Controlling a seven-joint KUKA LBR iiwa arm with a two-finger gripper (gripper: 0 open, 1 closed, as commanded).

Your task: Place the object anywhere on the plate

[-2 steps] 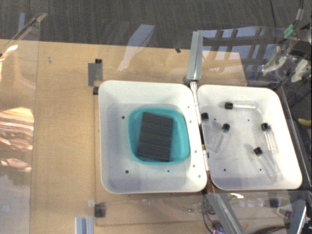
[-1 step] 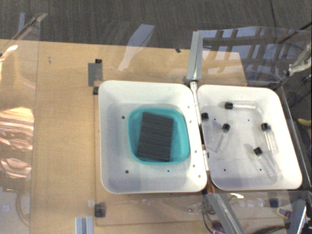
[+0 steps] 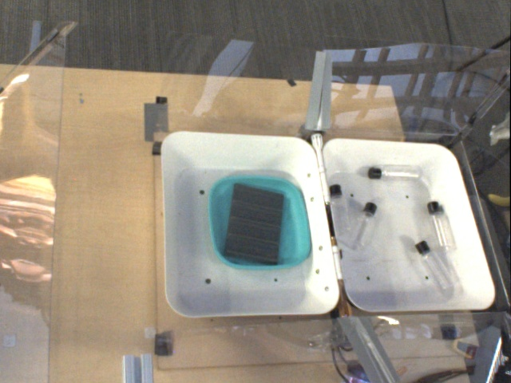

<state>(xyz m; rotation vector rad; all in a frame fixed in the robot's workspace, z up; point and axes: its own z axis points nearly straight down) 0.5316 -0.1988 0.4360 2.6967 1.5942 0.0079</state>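
Observation:
A teal square plate [image 3: 297,214] rests in the middle of the left white bin [image 3: 185,238]. On the plate lies a dark grey ribbed rectangular block [image 3: 255,223], slightly tilted, well inside the plate's rim.
The right white bin [image 3: 471,286] holds several clear tubes with black caps, such as one [image 3: 391,172] near its back and one [image 3: 440,223] at its right. A metal post [image 3: 318,94] stands behind the seam between the bins. A clear panel covers the bench at left.

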